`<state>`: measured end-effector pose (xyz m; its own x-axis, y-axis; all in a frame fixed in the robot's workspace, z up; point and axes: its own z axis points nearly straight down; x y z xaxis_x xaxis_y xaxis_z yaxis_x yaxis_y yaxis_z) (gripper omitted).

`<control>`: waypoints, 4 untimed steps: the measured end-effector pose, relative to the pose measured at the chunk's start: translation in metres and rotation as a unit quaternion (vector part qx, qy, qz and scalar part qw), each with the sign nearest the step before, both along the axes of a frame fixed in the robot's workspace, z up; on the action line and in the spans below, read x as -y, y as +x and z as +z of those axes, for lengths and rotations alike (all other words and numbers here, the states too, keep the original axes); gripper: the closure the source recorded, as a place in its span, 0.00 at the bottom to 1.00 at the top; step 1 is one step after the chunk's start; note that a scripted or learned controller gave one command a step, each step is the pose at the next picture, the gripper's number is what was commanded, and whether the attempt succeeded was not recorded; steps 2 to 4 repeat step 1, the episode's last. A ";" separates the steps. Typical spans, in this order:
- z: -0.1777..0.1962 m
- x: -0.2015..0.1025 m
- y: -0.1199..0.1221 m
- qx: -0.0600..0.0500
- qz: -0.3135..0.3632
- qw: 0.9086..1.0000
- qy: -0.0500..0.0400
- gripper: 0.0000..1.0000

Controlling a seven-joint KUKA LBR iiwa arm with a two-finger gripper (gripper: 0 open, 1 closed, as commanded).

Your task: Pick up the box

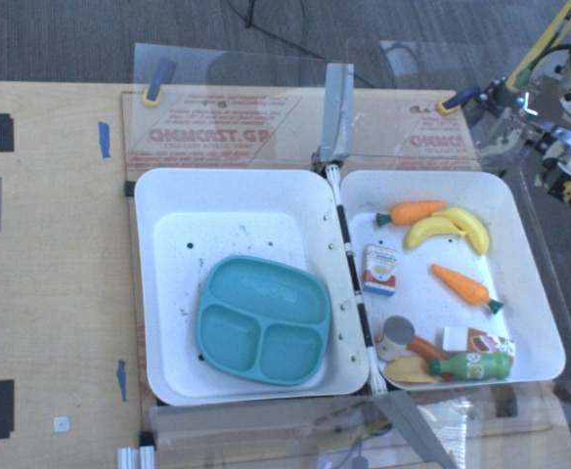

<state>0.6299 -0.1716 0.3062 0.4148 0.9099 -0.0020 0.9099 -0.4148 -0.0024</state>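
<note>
Though near divider, box (right bin)

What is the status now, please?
Box upright in right bin, by the divider. Carrots, bananas nearby, not touching it. Box not yet picked.

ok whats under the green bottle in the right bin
The green bottle lies across a white-and-brown packet and a yellow piece. The parts of them beneath it are covered.

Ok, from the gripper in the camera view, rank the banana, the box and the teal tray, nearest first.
Measured from the gripper, beyond the right-hand bin's far corner:
1. banana, far part of the right-hand bin.
2. box, same bin, beside the divider.
3. teal tray, in the left-hand bin.
</note>
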 end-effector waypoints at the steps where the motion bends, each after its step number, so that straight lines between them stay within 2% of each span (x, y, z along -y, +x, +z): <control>1: 0.001 0.006 -0.040 -0.001 0.015 1.000 0.001 0.00; 4: 0.001 0.006 -0.040 -0.001 0.015 1.000 0.001 0.00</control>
